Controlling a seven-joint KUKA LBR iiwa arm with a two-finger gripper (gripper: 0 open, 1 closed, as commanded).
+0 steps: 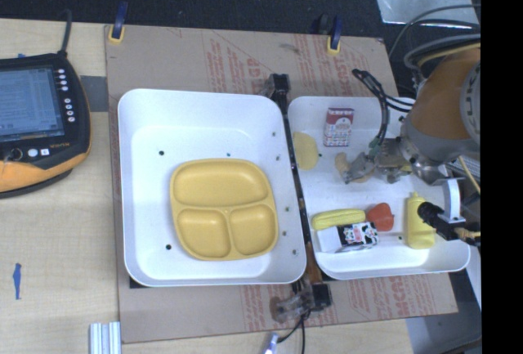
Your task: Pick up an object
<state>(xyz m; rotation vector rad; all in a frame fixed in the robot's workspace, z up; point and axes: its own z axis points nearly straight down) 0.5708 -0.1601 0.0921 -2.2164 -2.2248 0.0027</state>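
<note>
Objects crowd right bin's (384,266) front edge w/ open floor mid-bin; end effector (364,168) grip state unclear.

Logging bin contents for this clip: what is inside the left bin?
The left bin holds one yellow divided tray, lying flat with three compartments, nothing in them. Whatever bin floor lies under the tray is covered.

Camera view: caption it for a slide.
Arm's hand low in right bin among small objects; yellow tray in left bin.
</note>
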